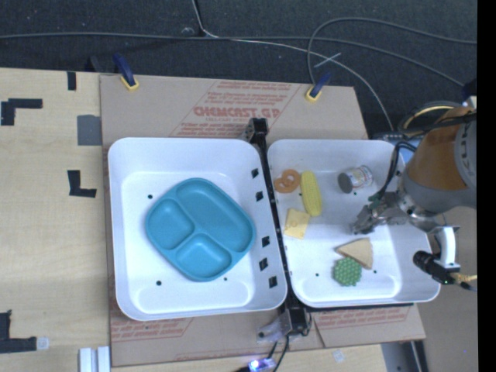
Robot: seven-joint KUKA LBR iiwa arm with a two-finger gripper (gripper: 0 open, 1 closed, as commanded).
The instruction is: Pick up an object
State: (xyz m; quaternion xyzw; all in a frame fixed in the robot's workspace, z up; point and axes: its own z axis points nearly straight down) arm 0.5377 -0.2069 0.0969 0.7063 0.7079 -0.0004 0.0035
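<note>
The right bin point(387, 289) holds several small items. An orange ring point(287, 180) lies beside a yellow corn cob point(311, 193), with a pale yellow block point(296, 223) just below them. A small silvery can point(353, 180) rests near the back. A tan wedge point(356, 251) and a green knobbly piece point(347, 271) sit toward the front. My gripper point(366, 222) hangs over the bin's right half, between the can and the wedge, just above the wedge's upper right. Nothing shows between its tips.
The left bin point(124, 208) carries a blue divided plate point(199, 228). Both bins sit on a cardboard sheet point(232, 107) held by clamps. The grey and orange arm point(442, 161) leans in over the right bin's right wall. Cables cross the dark floor behind.
</note>
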